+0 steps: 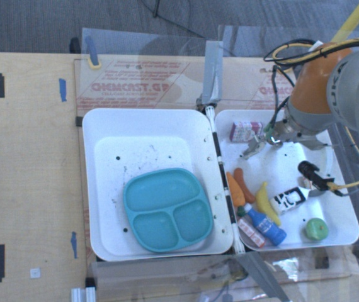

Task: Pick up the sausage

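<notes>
Sausage (244, 185) (half-hidden) beside carrot (235, 191); hand (255, 145) blurred, apart.

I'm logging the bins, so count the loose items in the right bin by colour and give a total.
Orange: 2, carrot and sausage
Yellow: 1, banana
Green: 1, apple
Blue: 1, bottle
Pink: 1, box
Black and white: 1, packet
Total: 7

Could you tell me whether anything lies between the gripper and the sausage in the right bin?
Nothing visible does. The gripper hangs over the upper part of the right bin, and the sausage lies below it near the left wall, beside the carrot. The bin floor between them is bare. The banana lies just right of the sausage.
</notes>
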